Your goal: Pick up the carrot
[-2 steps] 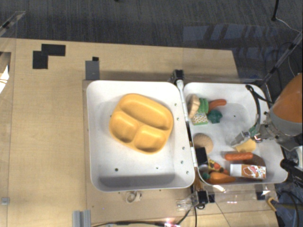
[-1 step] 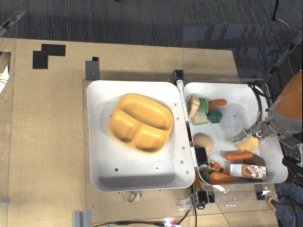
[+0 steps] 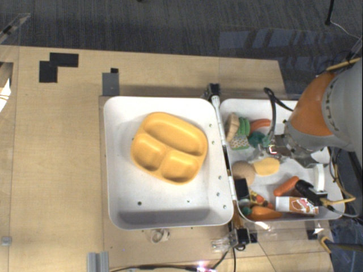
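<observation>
We're hovering our tool (image 3: 276,149) over the crowded right bin (image 3: 334,213); we can't tell its state from here. The carrot (image 3: 265,212) lies at the bin's near edge, well apart, so we must shift.

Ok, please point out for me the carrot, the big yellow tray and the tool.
carrot (image 3: 265,212): camera view, middle of its orange body, right bin's front edge.
yellow tray (image 3: 169,146): camera view, centre ridge between its compartments.
tool (image 3: 271,147): camera view, its tip over the right bin.
</observation>
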Robot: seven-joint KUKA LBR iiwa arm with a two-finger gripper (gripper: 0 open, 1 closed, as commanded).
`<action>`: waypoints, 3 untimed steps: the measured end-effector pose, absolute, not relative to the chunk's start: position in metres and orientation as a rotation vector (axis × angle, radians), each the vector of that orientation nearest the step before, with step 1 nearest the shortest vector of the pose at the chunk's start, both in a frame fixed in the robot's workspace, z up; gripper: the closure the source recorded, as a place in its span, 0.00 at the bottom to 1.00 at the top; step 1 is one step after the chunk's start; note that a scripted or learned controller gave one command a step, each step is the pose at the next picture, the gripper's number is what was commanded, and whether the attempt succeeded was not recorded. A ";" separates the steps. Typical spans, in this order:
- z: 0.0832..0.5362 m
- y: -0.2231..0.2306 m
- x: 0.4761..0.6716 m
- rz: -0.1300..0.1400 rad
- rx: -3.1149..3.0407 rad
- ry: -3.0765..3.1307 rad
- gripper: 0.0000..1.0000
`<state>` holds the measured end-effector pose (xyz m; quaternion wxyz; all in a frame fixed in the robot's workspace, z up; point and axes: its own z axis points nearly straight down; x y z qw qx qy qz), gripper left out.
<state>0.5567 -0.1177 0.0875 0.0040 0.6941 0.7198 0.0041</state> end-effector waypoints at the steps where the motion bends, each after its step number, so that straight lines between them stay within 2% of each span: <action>1: 0.088 -0.120 0.556 0.010 2.176 2.252 0.00; 2: 0.117 -0.163 0.564 0.004 1.900 2.490 0.00; 3: 0.098 -0.142 0.531 0.003 1.845 2.539 0.00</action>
